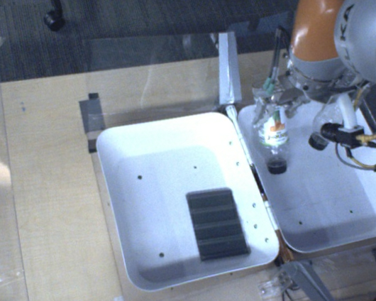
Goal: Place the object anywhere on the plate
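A small clear bottle (274, 135) with a green and orange label and a dark cap at its lower end sits at the upper left of the right bin (342, 205). My gripper (271, 108) comes down from the arm at the right, and its fingers close around the bottle's upper end. The bottle points cap-down toward the bin floor, close to the wall between the bins. The plate (217, 223) is a dark ribbed rectangle lying flat in the lower middle of the left bin (144, 190), well to the left of and below the gripper.
A raised wall (256, 177) divides the two bins between the bottle and the plate. A black cable and fitting (348, 139) hang off the wrist over the right bin. A metal bracket (226, 67) stands behind the bins.
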`<act>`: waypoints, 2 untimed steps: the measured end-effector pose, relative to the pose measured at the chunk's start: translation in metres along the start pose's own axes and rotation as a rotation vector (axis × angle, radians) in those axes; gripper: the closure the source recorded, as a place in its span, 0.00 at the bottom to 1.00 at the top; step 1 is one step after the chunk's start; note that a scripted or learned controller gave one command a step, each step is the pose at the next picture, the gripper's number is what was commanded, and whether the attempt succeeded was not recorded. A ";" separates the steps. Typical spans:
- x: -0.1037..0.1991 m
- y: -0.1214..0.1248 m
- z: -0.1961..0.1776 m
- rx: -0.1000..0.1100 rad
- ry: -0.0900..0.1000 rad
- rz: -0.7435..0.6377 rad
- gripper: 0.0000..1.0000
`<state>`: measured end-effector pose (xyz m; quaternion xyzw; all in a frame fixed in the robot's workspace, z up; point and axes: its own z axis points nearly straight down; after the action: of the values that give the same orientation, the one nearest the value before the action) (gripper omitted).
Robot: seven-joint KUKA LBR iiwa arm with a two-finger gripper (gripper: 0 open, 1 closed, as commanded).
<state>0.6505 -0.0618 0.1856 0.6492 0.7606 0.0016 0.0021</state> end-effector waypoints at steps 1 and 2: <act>0.052 -0.008 -0.002 -0.005 -0.005 -0.204 1.00; 0.129 -0.005 -0.001 0.000 0.002 -0.337 1.00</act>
<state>0.6254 0.0653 0.1861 0.5124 0.8587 0.0019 0.0015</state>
